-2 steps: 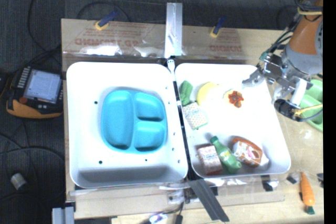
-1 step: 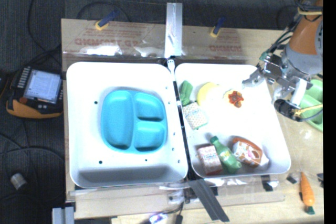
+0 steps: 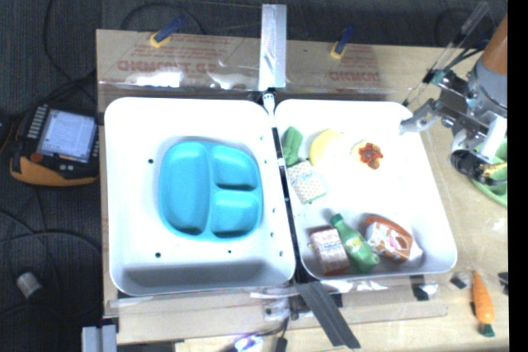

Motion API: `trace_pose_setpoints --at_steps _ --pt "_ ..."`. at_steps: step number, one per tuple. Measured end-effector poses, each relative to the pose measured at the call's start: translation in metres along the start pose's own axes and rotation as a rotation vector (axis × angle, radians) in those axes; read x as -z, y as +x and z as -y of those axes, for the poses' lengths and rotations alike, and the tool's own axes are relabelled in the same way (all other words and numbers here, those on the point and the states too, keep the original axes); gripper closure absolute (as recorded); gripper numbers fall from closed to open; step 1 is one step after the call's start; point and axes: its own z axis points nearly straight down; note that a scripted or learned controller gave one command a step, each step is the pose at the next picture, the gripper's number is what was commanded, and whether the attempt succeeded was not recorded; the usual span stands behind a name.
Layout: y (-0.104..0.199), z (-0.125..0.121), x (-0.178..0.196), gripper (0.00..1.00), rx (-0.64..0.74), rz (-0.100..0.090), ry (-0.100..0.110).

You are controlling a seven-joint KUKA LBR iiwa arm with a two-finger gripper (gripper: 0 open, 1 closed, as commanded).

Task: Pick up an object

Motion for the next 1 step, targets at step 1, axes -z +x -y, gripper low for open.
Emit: trace_pose_setpoints --at_steps 1 --pt "0.0752 -0.0493 -0.1542 0.0 0.059 0.002 -0.004"
